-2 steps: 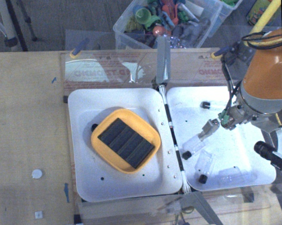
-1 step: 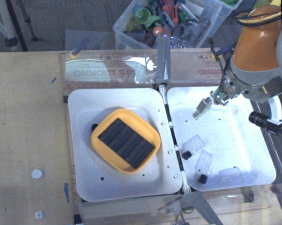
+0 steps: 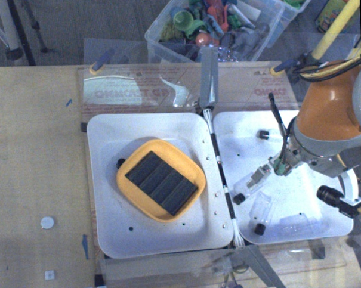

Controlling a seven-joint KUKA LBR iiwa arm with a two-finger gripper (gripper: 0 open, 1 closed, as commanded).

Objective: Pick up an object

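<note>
We have the claw (image 3: 258, 180) low over the right bin (image 3: 309, 224), reaching in from the arm's orange-banded wrist (image 3: 325, 113) at the right, and we can see pale, translucent fingers angled down and to the left toward the bin's floor. How far apart those fingers stand we cannot tell from up here; they blur into the white plastic, and we see nothing clearly between them. Just beside the claw, toward the divider, sits a small dark piece (image 3: 238, 198), and below it a clear plastic object (image 3: 262, 208) lies on the bin floor with another small dark piece (image 3: 259, 229) near the bin's front edge. Further back in the same bin we spot one more small dark bit (image 3: 263, 134). A black connector (image 3: 330, 196) juts from the arm near the bin's right side. Moving across the divider, the left bin (image 3: 104, 173) carries a big yellow object with a black ribbed panel (image 3: 160, 180) on top, lying tilted near the middle, well apart from the claw. Behind both bins lies a flat cardboard sheet (image 3: 136, 88), and beyond it a clear tub of colourful toys (image 3: 217, 19). The tan surface (image 3: 31, 147) spreads off to the left.
</note>
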